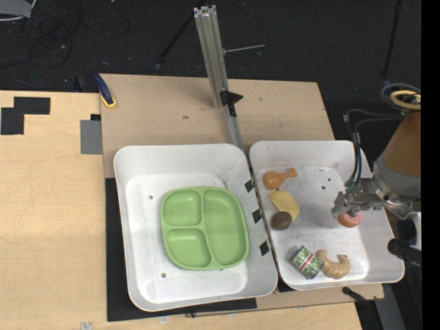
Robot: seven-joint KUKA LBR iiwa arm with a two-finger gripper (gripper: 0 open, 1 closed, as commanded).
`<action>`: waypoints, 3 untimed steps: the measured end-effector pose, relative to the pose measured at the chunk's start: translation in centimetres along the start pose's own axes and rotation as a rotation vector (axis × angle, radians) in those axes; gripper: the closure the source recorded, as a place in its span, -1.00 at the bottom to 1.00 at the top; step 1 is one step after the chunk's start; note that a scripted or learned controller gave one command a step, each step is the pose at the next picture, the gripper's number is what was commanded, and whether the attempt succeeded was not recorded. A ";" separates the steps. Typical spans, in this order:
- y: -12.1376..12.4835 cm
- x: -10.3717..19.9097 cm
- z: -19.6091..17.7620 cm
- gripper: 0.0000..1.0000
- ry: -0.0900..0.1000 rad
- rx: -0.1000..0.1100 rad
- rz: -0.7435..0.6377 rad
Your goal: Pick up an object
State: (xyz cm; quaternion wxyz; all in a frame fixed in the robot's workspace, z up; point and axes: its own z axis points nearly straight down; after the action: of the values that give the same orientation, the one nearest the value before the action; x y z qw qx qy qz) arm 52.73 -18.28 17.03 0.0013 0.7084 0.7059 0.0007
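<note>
Green can at right bin's front, arm reaching leftward, pincer state unclear over pink object

Right bin objs: orange drumstick toy at 10 o'clock, yellow-brown piece just below it; green can on its side w/ tan croissant-like piece — 6 o'clock; pink item — 3 o'clock.
</note>
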 end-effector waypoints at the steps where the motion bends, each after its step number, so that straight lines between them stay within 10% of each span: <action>1: 0.5 -0.7 -6.1 1.00 -0.001 -0.002 -0.005; 3: -0.3 3.6 -8.5 1.00 0.003 0.006 -0.008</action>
State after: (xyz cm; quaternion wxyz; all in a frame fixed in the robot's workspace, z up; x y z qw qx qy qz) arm 52.40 -14.63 25.50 -0.0019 0.7057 0.7086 -0.0002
